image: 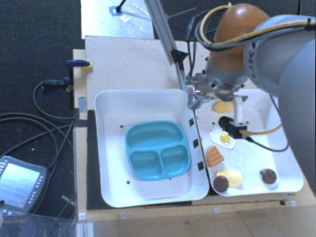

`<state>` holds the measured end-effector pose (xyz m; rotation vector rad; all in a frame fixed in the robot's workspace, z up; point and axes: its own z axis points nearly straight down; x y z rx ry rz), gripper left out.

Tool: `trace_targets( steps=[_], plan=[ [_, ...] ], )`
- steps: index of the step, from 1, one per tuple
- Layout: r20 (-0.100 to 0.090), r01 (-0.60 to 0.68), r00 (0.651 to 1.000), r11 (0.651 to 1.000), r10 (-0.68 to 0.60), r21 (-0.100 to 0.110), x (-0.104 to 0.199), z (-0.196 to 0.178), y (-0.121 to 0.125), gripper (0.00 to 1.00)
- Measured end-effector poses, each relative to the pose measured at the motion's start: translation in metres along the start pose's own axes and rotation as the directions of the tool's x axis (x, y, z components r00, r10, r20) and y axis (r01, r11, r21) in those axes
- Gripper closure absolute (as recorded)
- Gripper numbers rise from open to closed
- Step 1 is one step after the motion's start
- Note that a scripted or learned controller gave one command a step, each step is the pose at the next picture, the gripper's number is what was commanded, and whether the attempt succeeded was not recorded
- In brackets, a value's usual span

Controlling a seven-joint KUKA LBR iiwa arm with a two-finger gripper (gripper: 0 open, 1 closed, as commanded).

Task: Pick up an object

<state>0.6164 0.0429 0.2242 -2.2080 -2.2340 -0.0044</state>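
Several toy foods are lying in the right bin [289, 167]. The round waffle [223, 106] is sitting nearest, just beside the gripper [196, 98] toward the view's right. The gripper is hovering at the bins' shared wall, and I cannot tell whether it is open or closed.

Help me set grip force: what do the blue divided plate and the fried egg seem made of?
Blue divided plate: likely hard plastic, smooth, faintly glossy; uniform colour, moulded rounded compartments. Fried egg: probably toy plastic or rubber; flat white, solid yellow yolk. Which of the two, I cannot tell.
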Motion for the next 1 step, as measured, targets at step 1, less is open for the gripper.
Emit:
trace_targets(
  steps=[1],
  plan=[
    [0.000, -0.001, 1.000, 1.000, 0.001, 0.002, 0.0517, 0.0081, -0.0135, 1.00]
  ],
)
